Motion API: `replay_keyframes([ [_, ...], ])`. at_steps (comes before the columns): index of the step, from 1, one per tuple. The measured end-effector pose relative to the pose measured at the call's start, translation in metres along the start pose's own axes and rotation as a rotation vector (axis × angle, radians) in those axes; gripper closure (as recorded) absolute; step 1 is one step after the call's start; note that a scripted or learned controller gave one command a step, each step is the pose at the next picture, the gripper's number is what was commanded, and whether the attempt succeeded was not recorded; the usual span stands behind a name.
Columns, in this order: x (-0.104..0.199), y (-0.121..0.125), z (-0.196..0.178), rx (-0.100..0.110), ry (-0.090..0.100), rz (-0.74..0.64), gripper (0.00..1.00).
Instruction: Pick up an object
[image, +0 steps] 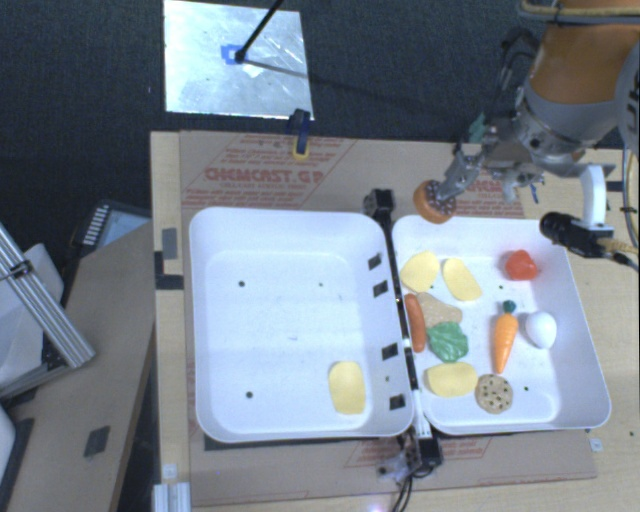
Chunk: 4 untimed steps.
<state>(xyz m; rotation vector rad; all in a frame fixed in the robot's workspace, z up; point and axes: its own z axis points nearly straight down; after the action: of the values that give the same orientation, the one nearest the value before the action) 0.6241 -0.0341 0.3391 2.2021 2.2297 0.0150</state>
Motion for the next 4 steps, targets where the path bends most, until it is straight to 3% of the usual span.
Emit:
replay_keyframes([
  [1, 0.109, 0.029, -0.026, 0.005, 0.001, 0.001, 0.00],
  [2, 0.263, -0.006, -0.116, 0.002, 0.007, -0.007, 0.00],
  [3, 0.253, -0.004, -0.121, 0.008, 0.000, 0.005, 1.00],
  [4, 0.166, 0.000, -0.106, 0.013, -0.003, 0.018, 1.00],
])
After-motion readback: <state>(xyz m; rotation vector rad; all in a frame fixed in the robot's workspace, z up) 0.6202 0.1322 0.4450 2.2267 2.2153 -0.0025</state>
